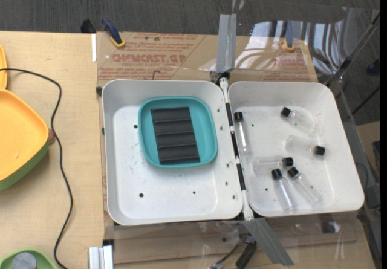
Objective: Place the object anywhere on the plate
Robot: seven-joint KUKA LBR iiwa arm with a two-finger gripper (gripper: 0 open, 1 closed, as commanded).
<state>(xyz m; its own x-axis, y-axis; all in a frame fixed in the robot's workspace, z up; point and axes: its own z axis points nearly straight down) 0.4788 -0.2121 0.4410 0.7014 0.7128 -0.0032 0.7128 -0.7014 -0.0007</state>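
Here the teal plate [178, 132] sits centred in the left bin [121, 189], ready to receive something. Clear vials [283, 187] with black caps lie scattered in the right bin [338, 195], none lifted yet. The end effector's state I cannot tell, nor places relative to it.

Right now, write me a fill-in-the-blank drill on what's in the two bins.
1. The teal plate sits in the ___ bin.
2. The dark ridged block lies on the ___.
3. The clear vials have caps coloured ___.
4. The vials all lie in the ___ bin.

Missing words: left; plate; black; right
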